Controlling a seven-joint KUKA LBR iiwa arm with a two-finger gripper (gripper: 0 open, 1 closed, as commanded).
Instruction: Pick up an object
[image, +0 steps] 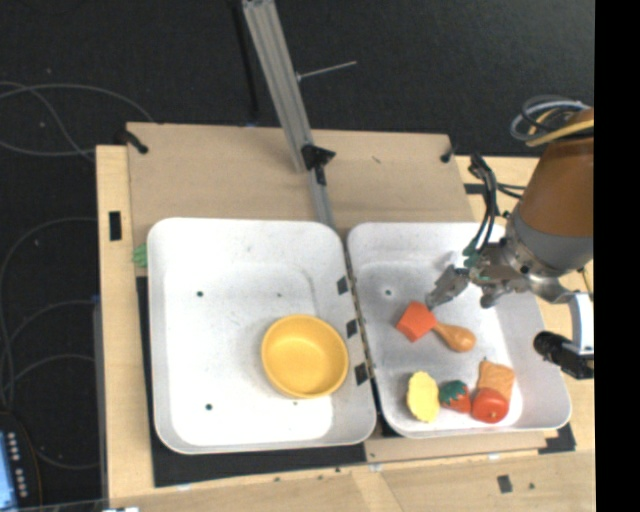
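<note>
While the grey arm with its orange-brown upper section reaches in from three o'clock, its claw (462, 284) hangs over the right shallow white bin (400, 250), just up and to the one o'clock side of an orange-red blocky toy with a tan rounded handle (432, 328); whether the claw is released or clenched I cannot tell, since dark links and cabling blur together there, and nothing is seen between its tips. That toy lies near the bin's middle and looks the nearest candidate. Judging by its look, it is light, stiff plastic, smooth enough to slip, so a pinch across the blocky red head seems safer than on the tapering handle. Toward six o'clock in the same bin sit a yellow lumpy toy like a corn cob (423, 396), a small green piece (455, 389), a red round tomato-like toy (488, 405) and an orange block (496, 378), crowded and touching, so their outlines merge. The left white bin (200, 260) holds a yellow round plastic bowl (304, 356) toward five o'clock. Both bins rest on a tan board surface (220, 170).
</note>
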